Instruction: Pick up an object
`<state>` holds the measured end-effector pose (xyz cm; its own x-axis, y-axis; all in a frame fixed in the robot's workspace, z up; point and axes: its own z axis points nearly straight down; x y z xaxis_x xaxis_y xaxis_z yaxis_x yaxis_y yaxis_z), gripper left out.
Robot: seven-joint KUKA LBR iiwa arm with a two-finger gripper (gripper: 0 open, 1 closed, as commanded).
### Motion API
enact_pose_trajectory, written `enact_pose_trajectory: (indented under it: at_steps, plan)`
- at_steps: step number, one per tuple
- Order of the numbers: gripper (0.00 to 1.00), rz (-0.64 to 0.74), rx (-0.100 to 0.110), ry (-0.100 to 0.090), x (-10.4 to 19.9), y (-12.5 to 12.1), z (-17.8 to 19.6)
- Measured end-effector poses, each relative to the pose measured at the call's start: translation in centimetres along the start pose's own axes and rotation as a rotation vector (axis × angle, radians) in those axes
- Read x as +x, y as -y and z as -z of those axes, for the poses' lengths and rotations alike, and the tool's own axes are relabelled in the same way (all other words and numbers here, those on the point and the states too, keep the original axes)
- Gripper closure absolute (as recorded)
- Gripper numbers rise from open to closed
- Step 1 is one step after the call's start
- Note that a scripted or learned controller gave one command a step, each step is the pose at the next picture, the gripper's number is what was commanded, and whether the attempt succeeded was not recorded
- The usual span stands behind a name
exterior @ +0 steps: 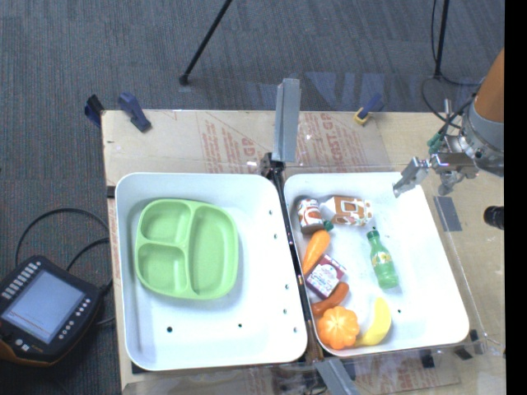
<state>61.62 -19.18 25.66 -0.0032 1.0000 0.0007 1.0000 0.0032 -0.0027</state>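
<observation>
I hovered my gripper [424, 175] over the right bin's [436, 303] far right corner, fingers apart and holding nothing. A green divided plate [188, 248] lay in the left bin [140, 196].

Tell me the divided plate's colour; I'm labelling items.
Light green; the divided plate lies in the left bin, clearest in the camera view.

I have one fixed camera, high above the bench [206, 138], looking down at a slant. Both white bins fill the lower frame, left bin [132, 336] and right bin [436, 303]; carpet floor [99, 39] spans the top.
</observation>
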Motion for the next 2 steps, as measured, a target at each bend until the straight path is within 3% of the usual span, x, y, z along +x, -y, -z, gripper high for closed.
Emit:
enact_pose_trajectory:
  at_steps: [1, 2]
  plan:
    - [0.0, 0.3, 0.0, -0.001, 0.6, 4.08, -17.02]
    - [1.0, 0.292, 0.0, -0.003, 0.37, 4.15, -16.12]
